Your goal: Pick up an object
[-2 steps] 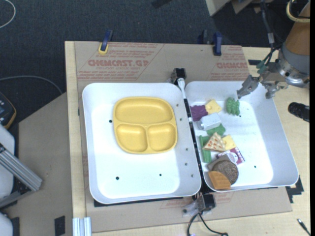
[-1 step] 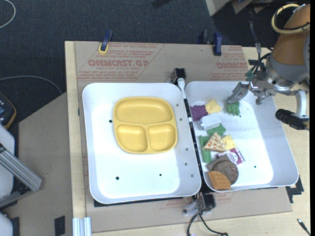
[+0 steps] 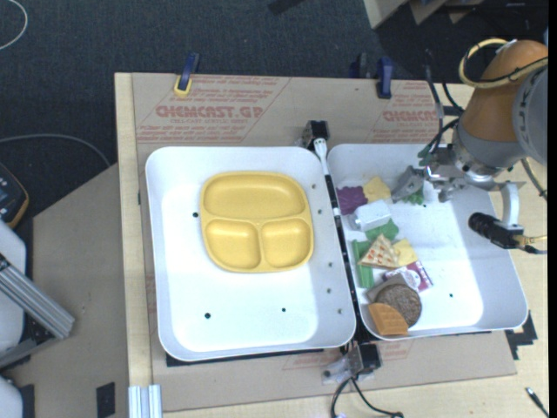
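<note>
Two white bins (image 3: 174, 259), one yellow tray (image 3: 257, 220).

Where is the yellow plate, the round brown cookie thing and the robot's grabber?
yellow plate (image 3: 257, 220), camera view, on its top compartment's lower edge.
round brown cookie thing (image 3: 399, 300), camera view, on its middle.
robot's grabber (image 3: 423, 186), camera view, between its fingertips.

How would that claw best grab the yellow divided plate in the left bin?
Probably by the rim of the yellow divided plate, coming straight down. It lies flat and wide, so only a raised edge, such as the right one nearest the arm, fits between two fingers.
</note>
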`<state>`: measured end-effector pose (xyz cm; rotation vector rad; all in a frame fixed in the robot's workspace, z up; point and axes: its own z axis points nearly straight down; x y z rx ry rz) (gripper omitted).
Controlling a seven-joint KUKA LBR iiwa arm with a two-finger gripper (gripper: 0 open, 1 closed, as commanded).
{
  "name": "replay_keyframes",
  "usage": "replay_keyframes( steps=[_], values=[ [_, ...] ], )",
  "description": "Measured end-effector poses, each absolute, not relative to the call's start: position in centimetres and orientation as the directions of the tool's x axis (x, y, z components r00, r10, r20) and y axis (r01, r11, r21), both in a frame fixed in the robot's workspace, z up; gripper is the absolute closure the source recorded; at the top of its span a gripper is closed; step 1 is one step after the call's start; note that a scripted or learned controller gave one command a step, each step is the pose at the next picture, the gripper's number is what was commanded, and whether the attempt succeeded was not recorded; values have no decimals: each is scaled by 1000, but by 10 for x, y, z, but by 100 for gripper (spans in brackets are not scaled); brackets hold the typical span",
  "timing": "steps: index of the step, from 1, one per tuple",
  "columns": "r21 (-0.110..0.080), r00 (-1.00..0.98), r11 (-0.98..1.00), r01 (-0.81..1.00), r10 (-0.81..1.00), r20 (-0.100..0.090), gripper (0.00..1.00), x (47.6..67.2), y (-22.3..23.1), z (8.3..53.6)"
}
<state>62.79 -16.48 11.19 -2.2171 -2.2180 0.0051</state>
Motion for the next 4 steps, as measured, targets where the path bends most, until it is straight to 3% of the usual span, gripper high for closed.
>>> replay_keyframes(
  steps=[1,2,4],
  values=[
    [-5,-1,1,1000,1000,1,0,628,-164,83],
    [-1,-1,1,1000,1000,0,100,629,-164,96],
    [10,-1,1,1000,1000,-3,100,630,-165,205]
  ],
)
